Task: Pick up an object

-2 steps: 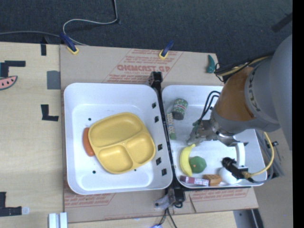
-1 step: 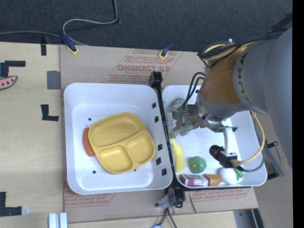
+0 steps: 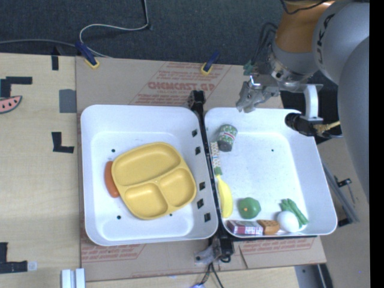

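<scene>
1. Hovering over the back edge of the right bin point(image 3: 312, 161) is the claw point(image 3: 247, 102), with nothing between its fingers. The fingers are pointing down and look slightly parted, so I am calling it open.
2. Sitting nearest to it is a small dark can point(image 3: 227, 137), tilted, near the bin's back left corner and just below the claw in the camera view.
3. Lying along the left wall is a yellow banana point(image 3: 224, 198), and beside it a green round fruit point(image 3: 249, 207).
4. Crowding the front edge are a red-and-white packet point(image 3: 246, 227), a white egg-like thing point(image 3: 287, 221) and a green bundle point(image 3: 294, 212) touching it.
5. Resting in the left bin point(image 3: 96, 161) is a yellow divided tray point(image 3: 155, 179), with an orange item point(image 3: 111, 180) peeking out at its left edge.
6. Judging progress: nothing is lifted yet, everything is lying in the bins. The whole pick is still to do: choosing a target, descending, closing, raising.
7. My guess is the can is the likeliest target, being closest, though its tilt could be making the grip awkward.
</scene>
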`<state>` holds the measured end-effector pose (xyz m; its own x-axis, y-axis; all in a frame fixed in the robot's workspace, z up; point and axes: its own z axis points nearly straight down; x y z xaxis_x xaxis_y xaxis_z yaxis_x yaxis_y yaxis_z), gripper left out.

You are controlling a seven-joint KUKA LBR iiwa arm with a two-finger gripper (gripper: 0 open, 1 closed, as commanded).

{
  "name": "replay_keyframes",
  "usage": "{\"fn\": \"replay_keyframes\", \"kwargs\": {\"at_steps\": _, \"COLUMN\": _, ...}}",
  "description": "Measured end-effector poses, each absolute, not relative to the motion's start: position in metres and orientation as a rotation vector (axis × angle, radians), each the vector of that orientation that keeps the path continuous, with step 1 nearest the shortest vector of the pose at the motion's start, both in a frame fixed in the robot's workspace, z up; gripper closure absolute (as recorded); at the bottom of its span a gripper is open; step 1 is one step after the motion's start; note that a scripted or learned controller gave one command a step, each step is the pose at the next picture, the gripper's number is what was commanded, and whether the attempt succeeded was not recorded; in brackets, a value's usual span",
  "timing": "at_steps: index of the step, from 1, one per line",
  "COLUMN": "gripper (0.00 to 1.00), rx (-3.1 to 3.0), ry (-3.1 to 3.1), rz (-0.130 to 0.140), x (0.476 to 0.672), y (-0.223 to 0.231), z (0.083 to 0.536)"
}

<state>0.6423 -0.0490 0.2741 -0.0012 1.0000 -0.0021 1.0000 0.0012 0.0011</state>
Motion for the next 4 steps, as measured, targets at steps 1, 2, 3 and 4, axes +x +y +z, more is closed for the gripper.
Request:
{"fn": "replay_keyframes", "kwargs": {"at_steps": 1, "gripper": 0.0, "rx": 2.22, "ry": 2.222, "rz": -0.003, "x": 0.642, "y": -0.049, "z": 0.273}}
{"fn": "replay_keyframes", "kwargs": {"at_steps": 2, "gripper": 0.0, "rx": 2.224, "ry": 2.223, "rz": -0.006, "x": 0.525, "y": -0.081, "z": 0.183}}
{"fn": "replay_keyframes", "kwargs": {"at_steps": 3, "gripper": 0.0, "rx": 2.217, "ry": 2.219, "rz": 0.004, "x": 0.573, "y": -0.107, "z": 0.087}}
{"fn": "replay_keyframes", "kwargs": {"at_steps": 4, "gripper": 0.0, "rx": 2.218, "ry": 2.219, "rz": 0.0, "x": 0.585, "y": -0.098, "z": 0.086}}
